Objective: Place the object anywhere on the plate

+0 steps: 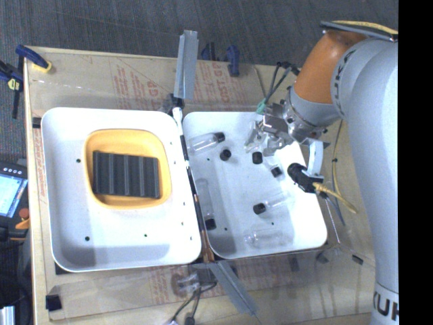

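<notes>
Positioning gripper (265, 143) over right bin (233, 249).
Pincer state is reading indeterminate; small vials (258, 208) are lying just below it, yellow plate (128, 139) is waiting far left for placement.

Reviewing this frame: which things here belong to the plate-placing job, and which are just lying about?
Job:
yellow plate in the left bin
small clear vials with black caps in the right bin
gripper

Lying about:
blue clamps
handheld screen
</notes>
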`<state>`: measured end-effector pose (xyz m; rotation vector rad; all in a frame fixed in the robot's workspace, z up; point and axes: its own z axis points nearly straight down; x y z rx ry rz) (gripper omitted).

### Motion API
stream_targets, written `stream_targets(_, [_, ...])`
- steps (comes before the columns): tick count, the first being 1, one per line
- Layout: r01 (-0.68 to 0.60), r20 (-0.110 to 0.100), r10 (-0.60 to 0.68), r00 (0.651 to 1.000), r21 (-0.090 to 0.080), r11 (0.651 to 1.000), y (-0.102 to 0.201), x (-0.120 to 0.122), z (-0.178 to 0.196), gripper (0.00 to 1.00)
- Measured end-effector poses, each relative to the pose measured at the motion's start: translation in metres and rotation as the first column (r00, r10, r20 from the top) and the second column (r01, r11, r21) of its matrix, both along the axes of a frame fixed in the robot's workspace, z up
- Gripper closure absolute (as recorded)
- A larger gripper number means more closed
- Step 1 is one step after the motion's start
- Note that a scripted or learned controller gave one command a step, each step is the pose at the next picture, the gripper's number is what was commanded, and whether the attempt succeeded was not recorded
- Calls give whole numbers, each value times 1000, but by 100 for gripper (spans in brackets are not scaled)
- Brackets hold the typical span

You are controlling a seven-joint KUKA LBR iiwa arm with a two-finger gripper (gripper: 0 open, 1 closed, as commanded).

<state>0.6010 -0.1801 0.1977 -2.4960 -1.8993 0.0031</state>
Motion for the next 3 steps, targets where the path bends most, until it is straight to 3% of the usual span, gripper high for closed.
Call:
stream_targets(1, [-86,-2,86,996,0,996,64,11,4,100])
stream_targets(2, [-186,-4,186,983,1,983,110,15,5,100])
stream_targets(3, [-276,2,276,961,-2,961,160,33,51,100])
